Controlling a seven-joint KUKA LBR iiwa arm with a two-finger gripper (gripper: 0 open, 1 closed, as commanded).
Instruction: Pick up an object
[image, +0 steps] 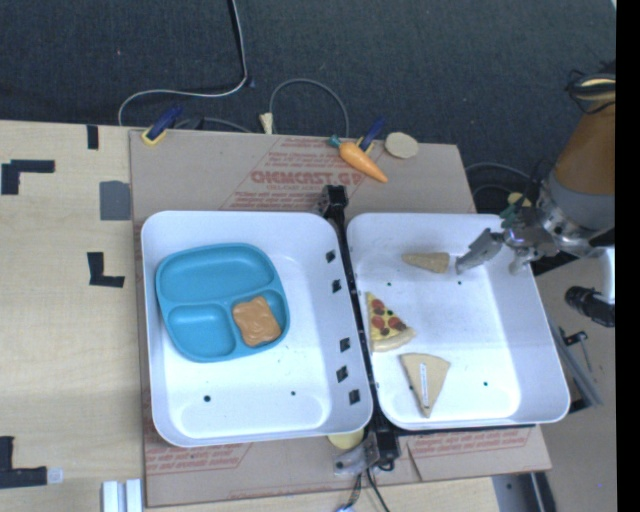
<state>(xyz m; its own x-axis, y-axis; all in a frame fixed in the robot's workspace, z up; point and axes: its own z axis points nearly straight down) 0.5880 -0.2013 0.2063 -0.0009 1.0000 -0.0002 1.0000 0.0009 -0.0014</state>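
In the right bin (520, 330) lie three toy foods: a tan wedge (428, 262) near the far wall, a pizza slice (385, 323) against the left wall, and a pale wedge (425, 380) toward the near side. The claw (488, 250) hangs over the bin's far right part, just right of the tan wedge and apart from it; whether it is spread or pressed together cannot be told, and nothing shows in its grip. The grey arm (585, 170) reaches in from the right. The left bin (160, 400) holds a blue tray (205, 280) with a brown cookie (257, 321) in its near right compartment. Behind the bins, on the cardboard-covered worktop (290, 170), lie a carrot (362, 162) and a beige disc (402, 146).
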